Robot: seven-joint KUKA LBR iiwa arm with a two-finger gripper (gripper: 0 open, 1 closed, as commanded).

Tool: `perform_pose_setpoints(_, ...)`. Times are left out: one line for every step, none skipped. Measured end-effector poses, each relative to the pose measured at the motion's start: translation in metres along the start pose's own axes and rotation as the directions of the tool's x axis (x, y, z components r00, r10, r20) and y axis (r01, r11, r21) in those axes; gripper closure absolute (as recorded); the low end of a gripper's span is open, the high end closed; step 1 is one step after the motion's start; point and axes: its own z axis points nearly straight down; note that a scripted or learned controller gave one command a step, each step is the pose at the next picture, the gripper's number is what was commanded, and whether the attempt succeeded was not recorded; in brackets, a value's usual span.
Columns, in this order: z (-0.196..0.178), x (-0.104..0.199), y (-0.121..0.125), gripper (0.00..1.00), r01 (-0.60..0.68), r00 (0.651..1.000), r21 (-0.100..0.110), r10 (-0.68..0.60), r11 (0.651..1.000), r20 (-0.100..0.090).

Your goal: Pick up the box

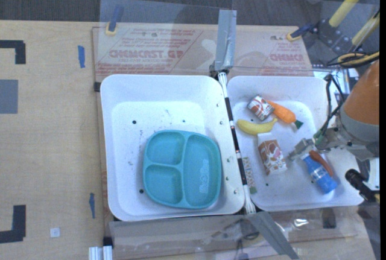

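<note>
1. Nearest the camera sits a blue plate (183,169) with three parts, low in the left bin (114,132).
2. Next comes the right bin (283,201). A blue bottle (319,173) lies near its right side.
3. Just left of the bottle, in the middle of the right bin, is the box (272,156). It is a small carton with brown and white print, and it lies a bit tilted.
4. The gripper (306,147) hangs just beside the box, on its right. Nothing is seen between its fingers, and whether they are apart or together cannot be told.
5. The box looks light and a little soft, so a hard squeeze might dent it. Its two long flat sides look like the best place to hold.
6. Farther back lie a yellow banana (256,126), an orange carrot (283,113) and a small can (260,107). They are apart from the box.
</note>
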Motion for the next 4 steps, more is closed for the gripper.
perform_pose_setpoints(-0.011,-0.002,0.001,1.0,-0.003,1.0,-0.005,0.003,1.0,0.003)
perform_pose_setpoints(-0.097,0.117,0.049,1.0,0.133,0.991,0.002,-0.133,0.991,-0.001)
perform_pose_setpoints(-0.097,0.117,0.049,0.0,0.133,0.991,0.002,-0.133,0.991,-0.001)
perform_pose_setpoints(-0.097,0.103,0.099,0.0,0.103,0.995,0.002,-0.103,0.995,0.001)
